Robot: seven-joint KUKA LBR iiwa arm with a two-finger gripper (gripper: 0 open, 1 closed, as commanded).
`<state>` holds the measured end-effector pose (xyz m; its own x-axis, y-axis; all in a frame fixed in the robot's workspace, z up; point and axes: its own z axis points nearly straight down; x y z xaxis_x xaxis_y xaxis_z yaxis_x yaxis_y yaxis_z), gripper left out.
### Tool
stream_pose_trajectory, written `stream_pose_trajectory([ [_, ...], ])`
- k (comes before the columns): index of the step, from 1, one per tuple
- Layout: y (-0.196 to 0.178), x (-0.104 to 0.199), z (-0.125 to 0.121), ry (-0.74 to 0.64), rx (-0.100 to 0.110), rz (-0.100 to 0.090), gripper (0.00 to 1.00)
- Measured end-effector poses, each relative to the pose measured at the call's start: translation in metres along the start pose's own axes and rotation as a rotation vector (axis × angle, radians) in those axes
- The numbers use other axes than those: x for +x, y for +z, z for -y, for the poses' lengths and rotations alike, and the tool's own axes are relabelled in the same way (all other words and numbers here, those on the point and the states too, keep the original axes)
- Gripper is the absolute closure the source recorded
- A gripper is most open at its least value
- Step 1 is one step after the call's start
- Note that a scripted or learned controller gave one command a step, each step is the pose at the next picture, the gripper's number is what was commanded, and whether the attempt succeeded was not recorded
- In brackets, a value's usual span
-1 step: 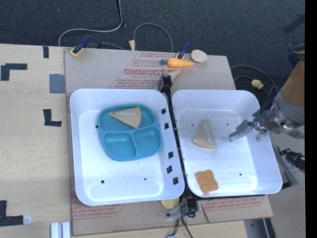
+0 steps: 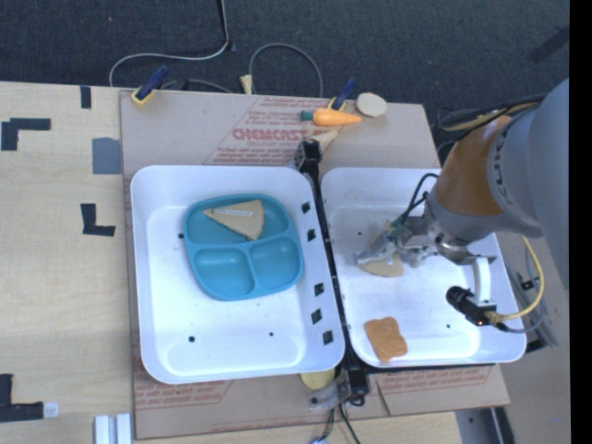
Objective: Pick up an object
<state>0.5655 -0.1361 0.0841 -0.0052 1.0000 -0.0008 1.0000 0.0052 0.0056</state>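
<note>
Gripper (image 2: 381, 248) low in right bin (image 2: 435, 336), grip state indiscernible, beige piece (image 2: 382, 267) directly beneath, toast (image 2: 385, 338) nearer the camera

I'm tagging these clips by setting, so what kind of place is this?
Probably a robotics lab bench for grasping trials: two white bins clamped on cardboard, toy food like a carrot, and a grey arm's claw over a beige piece.
</note>
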Motion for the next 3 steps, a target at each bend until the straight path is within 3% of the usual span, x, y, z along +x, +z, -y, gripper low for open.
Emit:
stream_pose_trajectory([
  [1, -0.002, 0.042, -0.059, 0.000, 0.000, 0.002, 0.00],
  [2, -0.003, 0.033, -0.028, 0.004, -0.002, 0.002, 0.00],
  [3, -0.013, 0.032, -0.028, 0.004, -0.002, 0.004, 1.00],
])
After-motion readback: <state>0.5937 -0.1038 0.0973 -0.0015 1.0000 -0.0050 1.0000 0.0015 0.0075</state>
